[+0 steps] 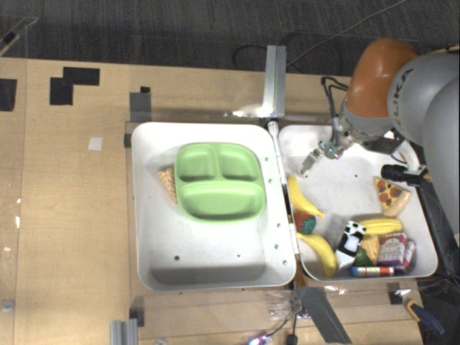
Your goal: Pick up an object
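Camera view: slanted look down on both bins.
Gripper [309,162]: fingers' spread cannot be told; hovers over bare floor, right white plastic bin [330,136], eleven o'clock.
Candidates: curved yellow banana [302,200], triangular pizza-slice toy [391,195], heaped toward five o'clock.

Robotics lab, wooden bench [72,192] with 2 white bins [208,268], metal brackets [276,81], trailing cables [359,27]

Arm [424,92] enters from right, orange band uppermost, wrist angled down and left. Gripper [310,162] small, slanting down-left from wrist, nothing seen between fingers.
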Action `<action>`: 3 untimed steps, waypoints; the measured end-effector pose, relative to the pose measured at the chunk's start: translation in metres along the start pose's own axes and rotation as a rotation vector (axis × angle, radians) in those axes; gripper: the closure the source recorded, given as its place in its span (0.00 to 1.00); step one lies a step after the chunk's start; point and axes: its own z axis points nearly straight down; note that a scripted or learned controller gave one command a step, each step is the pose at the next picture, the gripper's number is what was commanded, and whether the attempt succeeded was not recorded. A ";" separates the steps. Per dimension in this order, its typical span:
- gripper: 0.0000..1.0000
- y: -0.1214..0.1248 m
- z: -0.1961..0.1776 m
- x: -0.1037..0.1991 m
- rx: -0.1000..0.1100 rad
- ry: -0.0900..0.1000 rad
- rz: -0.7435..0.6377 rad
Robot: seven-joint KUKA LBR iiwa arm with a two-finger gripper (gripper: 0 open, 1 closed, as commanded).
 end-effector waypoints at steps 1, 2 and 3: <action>0.00 -0.001 0.002 0.004 -0.008 -0.007 0.030; 0.00 0.002 0.003 0.004 -0.017 0.001 0.209; 0.00 -0.002 0.002 0.005 -0.011 -0.011 0.062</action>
